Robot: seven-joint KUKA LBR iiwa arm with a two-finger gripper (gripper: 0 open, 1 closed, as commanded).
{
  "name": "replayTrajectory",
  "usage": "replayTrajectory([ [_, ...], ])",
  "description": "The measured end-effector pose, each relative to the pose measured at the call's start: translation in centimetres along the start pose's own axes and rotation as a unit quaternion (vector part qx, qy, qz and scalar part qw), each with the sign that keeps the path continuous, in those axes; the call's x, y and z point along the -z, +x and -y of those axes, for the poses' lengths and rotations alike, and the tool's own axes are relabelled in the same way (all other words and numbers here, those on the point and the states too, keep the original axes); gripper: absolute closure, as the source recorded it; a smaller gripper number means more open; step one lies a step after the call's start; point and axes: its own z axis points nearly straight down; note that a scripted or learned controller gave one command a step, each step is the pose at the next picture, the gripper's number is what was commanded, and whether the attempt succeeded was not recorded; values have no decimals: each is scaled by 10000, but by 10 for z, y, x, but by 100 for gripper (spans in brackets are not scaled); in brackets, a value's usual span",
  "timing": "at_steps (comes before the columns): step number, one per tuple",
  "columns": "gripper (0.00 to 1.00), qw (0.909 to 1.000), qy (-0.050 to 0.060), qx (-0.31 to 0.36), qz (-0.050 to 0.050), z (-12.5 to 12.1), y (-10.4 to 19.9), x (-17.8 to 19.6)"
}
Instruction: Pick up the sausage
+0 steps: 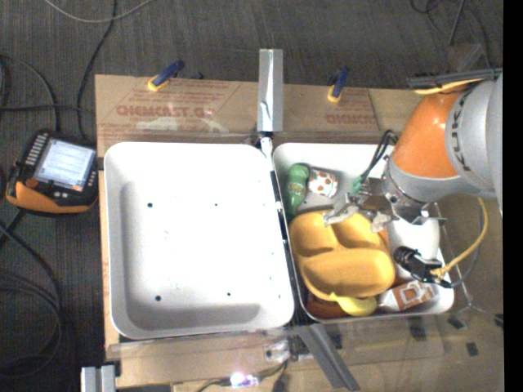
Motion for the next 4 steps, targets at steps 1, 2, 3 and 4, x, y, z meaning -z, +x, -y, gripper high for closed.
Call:
replayTrajectory([
  [1,0,9998,-87,-203,22,-56,25,-57],
  [2,0,9983,77,-572,11,-104,30,-59],
  [3,0,9908,-14,-1352,19,-117,30,-32],
  [4,100,9910,-12,-1339,60,-117,30,-22],
])
